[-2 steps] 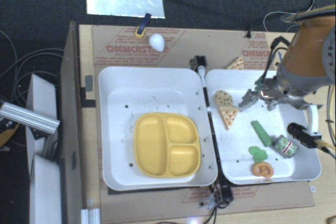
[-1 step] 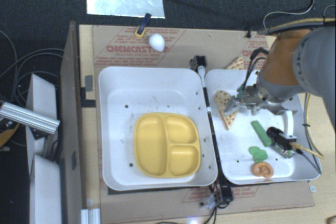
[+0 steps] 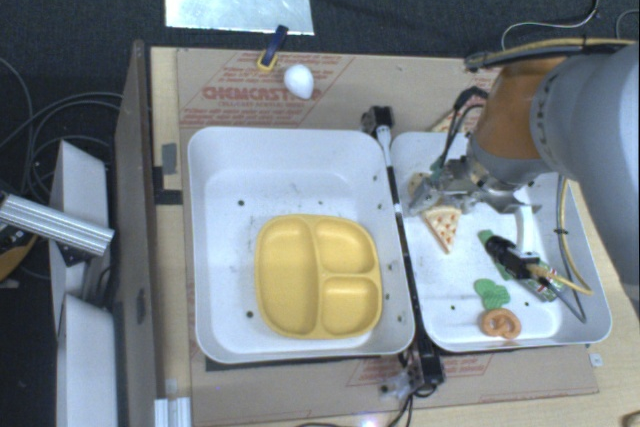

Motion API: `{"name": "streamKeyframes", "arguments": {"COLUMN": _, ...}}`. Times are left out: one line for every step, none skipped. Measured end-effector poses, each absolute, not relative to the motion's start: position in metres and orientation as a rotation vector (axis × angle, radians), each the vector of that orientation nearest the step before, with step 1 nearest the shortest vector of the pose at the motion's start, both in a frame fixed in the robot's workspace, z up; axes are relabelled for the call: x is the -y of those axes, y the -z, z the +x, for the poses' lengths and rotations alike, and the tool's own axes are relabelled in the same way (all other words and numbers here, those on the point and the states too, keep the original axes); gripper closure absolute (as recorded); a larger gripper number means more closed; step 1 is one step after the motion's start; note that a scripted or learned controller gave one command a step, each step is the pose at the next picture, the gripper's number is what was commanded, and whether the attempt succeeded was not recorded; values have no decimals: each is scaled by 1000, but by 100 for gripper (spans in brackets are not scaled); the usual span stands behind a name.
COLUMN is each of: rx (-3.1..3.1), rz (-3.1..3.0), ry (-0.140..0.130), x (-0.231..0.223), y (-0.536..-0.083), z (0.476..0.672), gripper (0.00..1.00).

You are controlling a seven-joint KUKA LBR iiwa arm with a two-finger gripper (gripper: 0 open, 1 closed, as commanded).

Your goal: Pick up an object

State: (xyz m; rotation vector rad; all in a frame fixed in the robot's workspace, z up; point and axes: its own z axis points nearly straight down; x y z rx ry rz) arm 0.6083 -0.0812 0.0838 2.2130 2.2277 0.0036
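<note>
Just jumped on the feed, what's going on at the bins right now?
The arm reaches in from the right with its gripper down in the right bin, next to a tan triangular piece. Nothing looks lifted yet. A green piece and an orange ring lie nearer the bin's front. The left bin holds a yellow divided plate.
</note>
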Motion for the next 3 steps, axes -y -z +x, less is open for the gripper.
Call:
{"name": "streamKeyframes", "arguments": {"rx": -2223, "rz": 2222, "ry": 3, "x": 91, "y": -84, "z": 583, "gripper": 0}}
{"name": "streamKeyframes", "arguments": {"rx": -2223, "rz": 2218, "ry": -3, "x": 90, "y": -95, "z": 585, "gripper": 100}}
{"name": "streamKeyframes", "arguments": {"rx": -2232, "rz": 2208, "ry": -13, "x": 18, "y": -190, "z": 536, "gripper": 100}}
